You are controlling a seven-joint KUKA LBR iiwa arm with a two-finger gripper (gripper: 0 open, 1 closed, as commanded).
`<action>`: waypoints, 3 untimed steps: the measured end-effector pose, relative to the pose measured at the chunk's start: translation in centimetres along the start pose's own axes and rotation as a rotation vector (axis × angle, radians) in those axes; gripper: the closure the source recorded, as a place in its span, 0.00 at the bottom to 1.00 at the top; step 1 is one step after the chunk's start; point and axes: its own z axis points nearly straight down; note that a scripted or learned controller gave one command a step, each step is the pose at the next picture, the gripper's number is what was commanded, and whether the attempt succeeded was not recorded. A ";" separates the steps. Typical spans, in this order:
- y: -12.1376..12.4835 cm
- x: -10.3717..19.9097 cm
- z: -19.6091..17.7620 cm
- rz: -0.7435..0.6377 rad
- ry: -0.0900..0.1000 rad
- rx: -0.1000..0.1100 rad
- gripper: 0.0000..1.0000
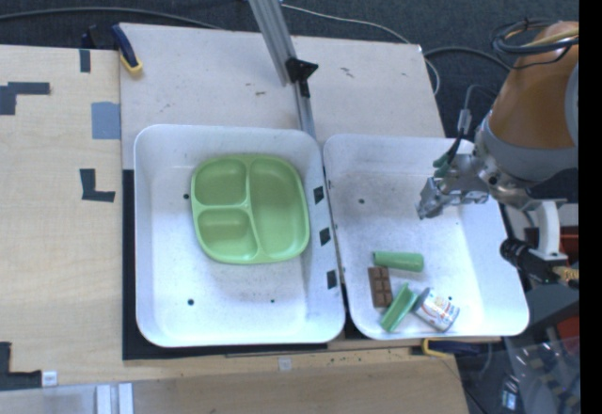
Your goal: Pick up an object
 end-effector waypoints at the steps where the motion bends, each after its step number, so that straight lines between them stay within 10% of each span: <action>1: 0.5 5.2 1.5 0.000 -0.001 0.001 1.00; 3: 1.1 16.2 2.2 -0.001 -0.002 0.002 1.00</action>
